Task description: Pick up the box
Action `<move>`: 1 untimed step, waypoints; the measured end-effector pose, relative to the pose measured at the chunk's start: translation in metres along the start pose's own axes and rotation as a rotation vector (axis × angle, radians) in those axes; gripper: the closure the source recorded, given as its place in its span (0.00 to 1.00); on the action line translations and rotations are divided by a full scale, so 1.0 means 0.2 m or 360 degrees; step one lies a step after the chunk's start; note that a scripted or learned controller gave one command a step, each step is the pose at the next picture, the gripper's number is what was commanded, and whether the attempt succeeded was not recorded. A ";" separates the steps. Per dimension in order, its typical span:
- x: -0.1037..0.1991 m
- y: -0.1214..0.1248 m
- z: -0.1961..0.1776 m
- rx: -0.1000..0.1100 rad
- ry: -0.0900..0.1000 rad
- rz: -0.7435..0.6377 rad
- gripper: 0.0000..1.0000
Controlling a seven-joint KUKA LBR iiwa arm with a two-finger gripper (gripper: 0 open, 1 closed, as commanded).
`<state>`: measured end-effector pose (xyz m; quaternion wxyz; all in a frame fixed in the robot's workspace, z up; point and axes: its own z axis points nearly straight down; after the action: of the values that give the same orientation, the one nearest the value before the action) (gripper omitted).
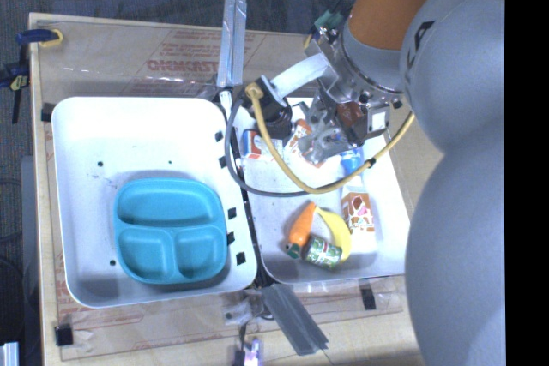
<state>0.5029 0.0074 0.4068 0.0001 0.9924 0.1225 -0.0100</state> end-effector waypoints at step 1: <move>0.00 0.00 -0.05 0.0001 -0.0006 -0.0011 1.00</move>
<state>0.5033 0.0085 0.4161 0.0001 0.9920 0.1260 -0.0119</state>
